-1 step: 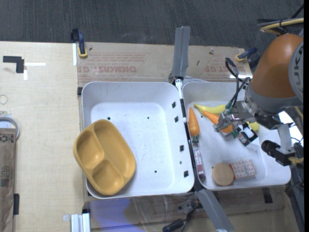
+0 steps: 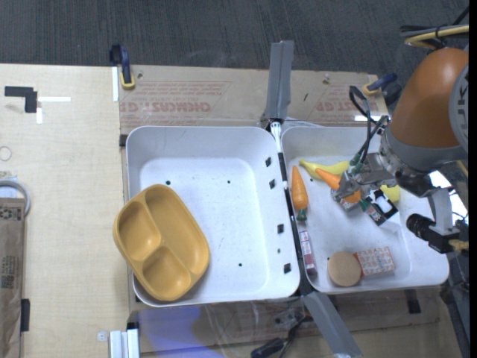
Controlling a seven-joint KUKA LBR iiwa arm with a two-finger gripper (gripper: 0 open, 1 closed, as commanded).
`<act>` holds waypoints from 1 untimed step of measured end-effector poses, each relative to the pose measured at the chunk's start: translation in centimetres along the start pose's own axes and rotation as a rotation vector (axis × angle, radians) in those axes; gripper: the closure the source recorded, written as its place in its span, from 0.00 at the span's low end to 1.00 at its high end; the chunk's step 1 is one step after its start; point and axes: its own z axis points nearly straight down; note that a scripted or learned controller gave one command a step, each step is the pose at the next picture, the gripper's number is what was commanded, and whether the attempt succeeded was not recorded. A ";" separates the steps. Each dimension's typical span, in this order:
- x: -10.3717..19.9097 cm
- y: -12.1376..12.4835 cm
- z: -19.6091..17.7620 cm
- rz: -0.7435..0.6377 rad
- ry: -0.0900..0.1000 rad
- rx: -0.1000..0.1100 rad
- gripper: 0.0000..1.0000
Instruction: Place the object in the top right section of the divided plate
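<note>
- I see my arm reaching in from the right over the right bin.
- Its gripper sits low among a small cluster of toys near a yellow banana; I cannot tell whether anything is clamped.
- A carrot lies by the bin's left wall.
- A round tan piece and a patterned block rest near its front edge.
- The yellow divided plate lies in the left bin, at its front left corner.

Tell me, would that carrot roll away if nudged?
Probably: the carrot looks rounded and tapered, so it may roll in a curve. It looks like smooth plastic, likely light and a bit slippery. It lies near the bin wall, which may stop it.
</note>
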 end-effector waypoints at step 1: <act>-9.0 -6.4 7.2 0.289 0.004 0.000 1.00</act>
